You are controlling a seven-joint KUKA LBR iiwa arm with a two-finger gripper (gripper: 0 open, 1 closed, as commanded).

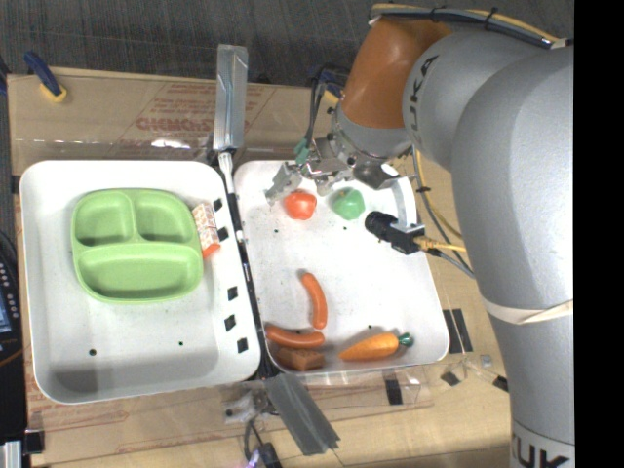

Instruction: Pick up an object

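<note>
We see the gripper (310, 175) low in the right white bin (419, 281), just above the small red tomato (300, 205), finger state unreadable.

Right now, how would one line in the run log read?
claw: above right bin, far end | nearest: tomato, green pepper | held: nothing seen

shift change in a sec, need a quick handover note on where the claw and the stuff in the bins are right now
Claw: low at the far end of the right bin, beside the red tomato; nothing seen between its fingers.
Right bin: tomato and green pepper at the far end, sausage mid-bin, second sausage, brown piece and carrot at the near edge.
Left bin: green divided tray.
Done: nothing lifted.
Left: grasp and lift one object.
</note>
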